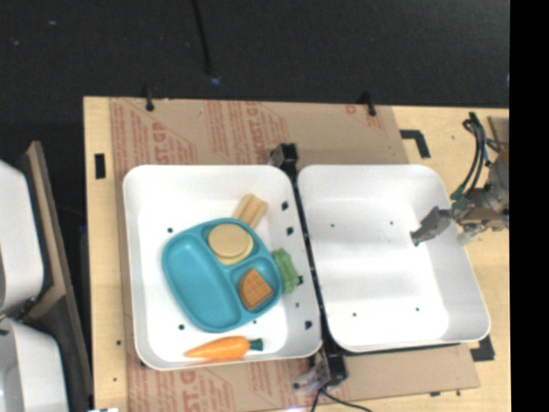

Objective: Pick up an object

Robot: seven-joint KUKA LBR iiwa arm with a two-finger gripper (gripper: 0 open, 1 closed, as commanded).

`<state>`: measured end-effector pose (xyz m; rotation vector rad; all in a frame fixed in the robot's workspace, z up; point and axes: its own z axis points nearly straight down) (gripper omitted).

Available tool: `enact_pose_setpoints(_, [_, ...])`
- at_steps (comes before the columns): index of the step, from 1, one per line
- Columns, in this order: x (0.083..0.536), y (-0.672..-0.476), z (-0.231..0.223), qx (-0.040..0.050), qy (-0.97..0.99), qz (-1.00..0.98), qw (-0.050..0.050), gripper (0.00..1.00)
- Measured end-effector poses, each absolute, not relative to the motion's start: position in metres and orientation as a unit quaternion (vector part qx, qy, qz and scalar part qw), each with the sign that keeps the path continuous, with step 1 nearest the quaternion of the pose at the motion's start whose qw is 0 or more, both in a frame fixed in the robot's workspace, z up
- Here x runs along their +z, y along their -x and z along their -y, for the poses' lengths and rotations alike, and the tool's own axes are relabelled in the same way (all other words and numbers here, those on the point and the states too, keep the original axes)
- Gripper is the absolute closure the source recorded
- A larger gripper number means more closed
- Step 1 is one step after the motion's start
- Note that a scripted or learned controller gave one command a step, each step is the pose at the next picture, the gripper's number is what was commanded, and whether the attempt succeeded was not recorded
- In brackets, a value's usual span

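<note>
White bins, arm at right edge — nothing lifted yet.
Gripper hovers over right bin; finger state can't be told. Objs all in left bin, well apart to view's left: blue tray w/ toy food, carrot — long axis approx. left-right.

Tray in left bin; carrot before tray; right bin alongside.

gripper: grey finger | wrist: metallic grey-tan block | cables: dark, looped above
</note>
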<state>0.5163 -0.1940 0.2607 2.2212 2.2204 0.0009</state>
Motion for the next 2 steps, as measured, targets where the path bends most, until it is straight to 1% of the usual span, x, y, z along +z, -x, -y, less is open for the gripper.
enact_pose_setpoints(1, [0.161,-0.543,0.218,-0.0023,-0.708,-0.707,-0.003,0.0])
enact_pose_setpoints(2, [0.097,-0.596,0.227,-0.0013,-0.707,-0.707,-0.002,0.0])
